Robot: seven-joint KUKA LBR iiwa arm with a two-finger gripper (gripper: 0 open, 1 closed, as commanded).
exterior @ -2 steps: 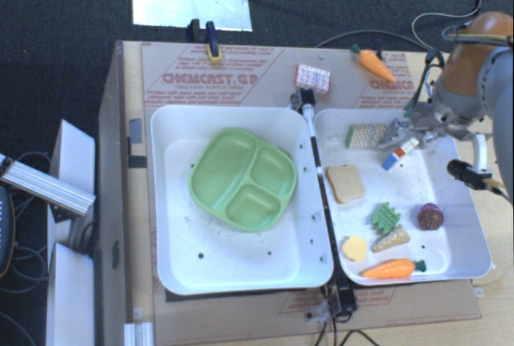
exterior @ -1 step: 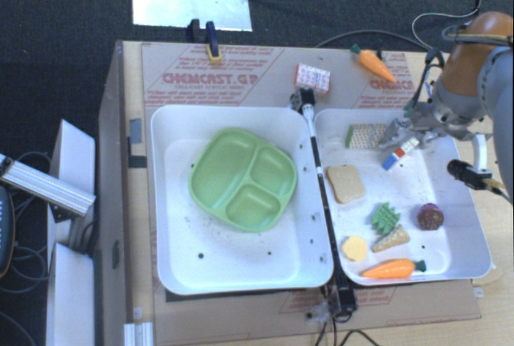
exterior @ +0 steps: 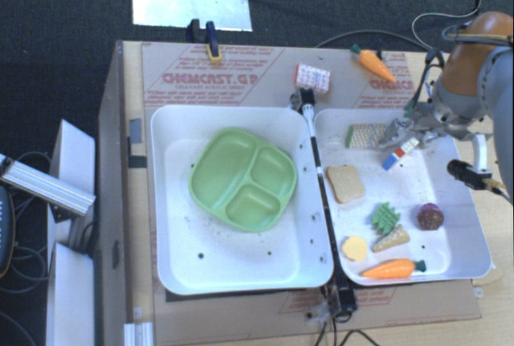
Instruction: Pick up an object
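My gripper (exterior: 399, 134) hangs low over the far part of the right bin (exterior: 470, 244), reaching in from the right. Just below its tip lies a small blue, white and red block (exterior: 398, 153); whether it is touched or held is unclear. A green-and-white checked piece (exterior: 365, 136) lies just left of the gripper. Nearer the front of this bin lie a toast slice (exterior: 345, 182), a green leafy piece (exterior: 385, 217), a dark red ball (exterior: 430, 216), a yellow disc (exterior: 354, 248), a cheese wedge (exterior: 391, 238) and a carrot (exterior: 389, 268).
The left bin (exterior: 177, 256) holds a green divided plate (exterior: 243, 178). Behind the bins, on the bench, lie a second carrot (exterior: 376, 63) and a red-and-white box (exterior: 312, 78). A black divider (exterior: 319, 176) runs between the bins.
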